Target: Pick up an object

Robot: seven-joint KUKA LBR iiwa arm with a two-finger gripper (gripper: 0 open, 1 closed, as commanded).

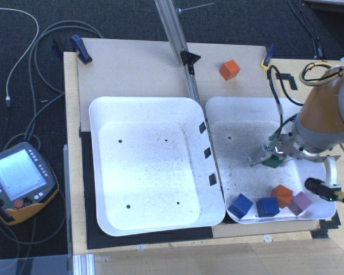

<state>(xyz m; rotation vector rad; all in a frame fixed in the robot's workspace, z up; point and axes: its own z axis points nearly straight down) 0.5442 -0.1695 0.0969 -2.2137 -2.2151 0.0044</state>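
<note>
Bench top holds two white bins; gripper (268,156) sits low in the right bin (241,122), tips at a green block (271,162), whether clamped on it or not I cannot tell; at 5 o'clock lie an orange block (282,194), purple block (301,202) and two blue blocks (239,205); left bin (100,116) at 9 o'clock; another orange cube (230,69) on the bench at 11 o'clock.

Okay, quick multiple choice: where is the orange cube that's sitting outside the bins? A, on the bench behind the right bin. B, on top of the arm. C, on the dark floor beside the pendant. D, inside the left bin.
A: the orange cube lies on the bare bench just beyond the far rim of the right bin, apart from the blocks clustered in that bin's near corner.
</note>
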